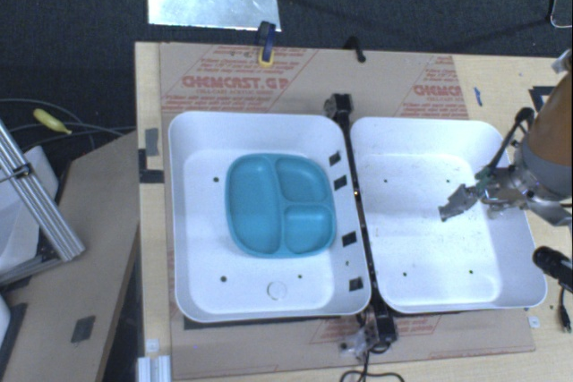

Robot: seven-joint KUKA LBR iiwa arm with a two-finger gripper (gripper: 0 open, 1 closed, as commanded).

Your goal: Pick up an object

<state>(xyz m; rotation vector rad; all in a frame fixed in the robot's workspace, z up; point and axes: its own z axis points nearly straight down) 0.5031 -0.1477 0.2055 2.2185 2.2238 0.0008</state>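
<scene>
A blue divided plate [277,204] lies in the middle of the left bin [192,219]; the gripper [457,203] hangs over the right bin [421,139], well apart from the plate; nothing shows between its fingers, whose spread cannot be told.

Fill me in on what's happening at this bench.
A robot arm reaches in from the right, its gripper over the right bin. Nothing shows between its fingers. A blue divided plate lies in the left bin, well away from the gripper, so no pick has been made yet.
</scene>
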